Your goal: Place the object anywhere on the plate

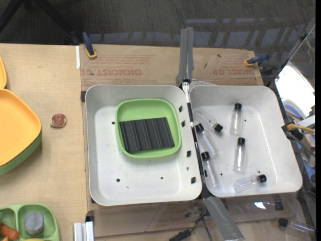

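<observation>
We look down on a wooden bench (pixel 40 84) with a sheet of brown cardboard (pixel 150 67) laid over its middle. On the cardboard sit two shallow white bins side by side, their inner edges touching: the left bin (pixel 100 179) and the right bin (pixel 281 154).

At the bench's left edge lies a stack of orange plates (pixel 17 129), partly cut off by the frame.

Inside the left bin, towards its far half, rests the green plate (pixel 145 106), a rounded square lying flat. A dark ribbed slab (pixel 148 134) lies on it, covering most of its floor and turned slightly askew from the plate's sides.

In the near left corner of the bench we see part of a green compartment tray (pixel 20 216) with a grey round piece (pixel 33 222) in one compartment.

The right bin holds several clear vials with black caps (pixel 240 153), scattered lying down and apart from one another; one lies near the far wall, one near the front right corner, and others along the left wall.

Two small clamps grip the cardboard's far edge, one at left (pixel 89 49) and one at right (pixel 256 60). A small reddish knob (pixel 58 120) sits on the bare bench between the orange plates and the left bin.

How the jaws stand we cannot tell.
</observation>
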You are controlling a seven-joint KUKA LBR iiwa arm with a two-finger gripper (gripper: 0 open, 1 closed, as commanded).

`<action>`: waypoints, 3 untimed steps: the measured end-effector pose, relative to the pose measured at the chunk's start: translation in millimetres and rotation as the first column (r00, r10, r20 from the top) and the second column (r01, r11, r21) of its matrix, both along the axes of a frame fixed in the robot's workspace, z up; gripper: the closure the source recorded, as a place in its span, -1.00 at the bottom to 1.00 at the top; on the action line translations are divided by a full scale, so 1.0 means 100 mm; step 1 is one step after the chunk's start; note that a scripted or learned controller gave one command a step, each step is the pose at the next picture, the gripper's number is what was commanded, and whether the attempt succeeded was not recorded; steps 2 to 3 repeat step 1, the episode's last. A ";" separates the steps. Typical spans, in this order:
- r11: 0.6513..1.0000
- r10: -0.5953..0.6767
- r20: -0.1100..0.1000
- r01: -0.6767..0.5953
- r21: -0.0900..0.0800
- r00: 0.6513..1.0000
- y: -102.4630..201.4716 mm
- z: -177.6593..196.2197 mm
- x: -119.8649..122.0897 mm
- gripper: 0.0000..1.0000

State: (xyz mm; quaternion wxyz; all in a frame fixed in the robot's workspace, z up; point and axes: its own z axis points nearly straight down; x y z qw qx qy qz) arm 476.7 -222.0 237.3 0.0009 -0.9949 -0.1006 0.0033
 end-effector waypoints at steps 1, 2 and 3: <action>1.000 0.000 0.000 0.000 0.000 1.000 0.00 0.00 0.00 -1.00; 1.000 0.000 0.000 0.000 0.000 1.000 0.00 0.00 0.00 -1.00; 1.000 0.000 0.000 0.000 0.000 1.000 0.00 0.00 0.00 -1.00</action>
